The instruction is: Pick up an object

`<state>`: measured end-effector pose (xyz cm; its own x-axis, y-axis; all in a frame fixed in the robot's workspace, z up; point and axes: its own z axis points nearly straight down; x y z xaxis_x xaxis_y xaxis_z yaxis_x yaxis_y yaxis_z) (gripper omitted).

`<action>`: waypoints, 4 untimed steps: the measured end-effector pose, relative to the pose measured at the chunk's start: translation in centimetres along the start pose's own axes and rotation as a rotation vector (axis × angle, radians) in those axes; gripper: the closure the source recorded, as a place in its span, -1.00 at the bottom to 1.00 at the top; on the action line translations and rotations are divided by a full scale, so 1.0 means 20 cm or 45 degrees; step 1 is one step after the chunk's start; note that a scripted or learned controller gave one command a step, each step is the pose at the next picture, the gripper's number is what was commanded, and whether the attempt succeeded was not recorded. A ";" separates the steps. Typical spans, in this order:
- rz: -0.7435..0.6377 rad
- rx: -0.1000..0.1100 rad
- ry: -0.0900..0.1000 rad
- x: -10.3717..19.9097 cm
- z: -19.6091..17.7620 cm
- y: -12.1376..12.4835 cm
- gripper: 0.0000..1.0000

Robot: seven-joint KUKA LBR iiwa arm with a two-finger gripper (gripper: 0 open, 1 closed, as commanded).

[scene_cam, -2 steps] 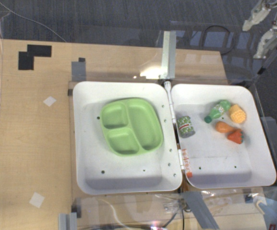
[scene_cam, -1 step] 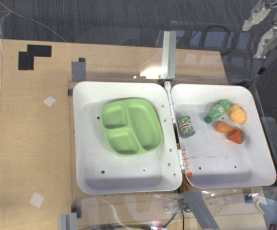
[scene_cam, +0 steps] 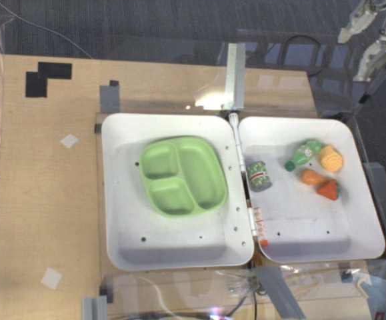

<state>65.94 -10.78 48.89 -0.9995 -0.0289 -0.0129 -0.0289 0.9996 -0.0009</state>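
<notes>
A light wooden bench carries two shallow white bins side by side, their inner rims touching along a central seam. The left bin holds a green divided plate, lying flat and slightly rotated, with three compartments facing up; it sits near the middle of that bin, apart from every wall. The right bin holds the small items. A small can with a green and grey label lies on its side close to the seam, well apart from the rest. Toward the far right part of this bin sits a tight cluster: a green bottle lying tilted, a yellow corn piece just beside it on the right, an orange carrot-like piece below them, and a red piece touching or nearly touching the orange one. The arm's tool cannot be made out over the bins, so whether it stands apart or together cannot be told.
</notes>
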 end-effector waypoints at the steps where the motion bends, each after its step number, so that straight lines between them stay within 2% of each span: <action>1: 0.000 0.000 0.000 0.00 0.00 0.00 -1.00; 2: 0.000 0.000 0.000 0.00 0.00 0.00 -1.00; 3: 0.027 -0.005 0.023 -0.03 1.27 0.21 -1.00; 4: 0.306 -0.003 0.011 0.27 1.52 0.64 -1.00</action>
<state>60.52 1.79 18.49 -0.9777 0.2098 -0.0036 0.2098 0.9777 0.0037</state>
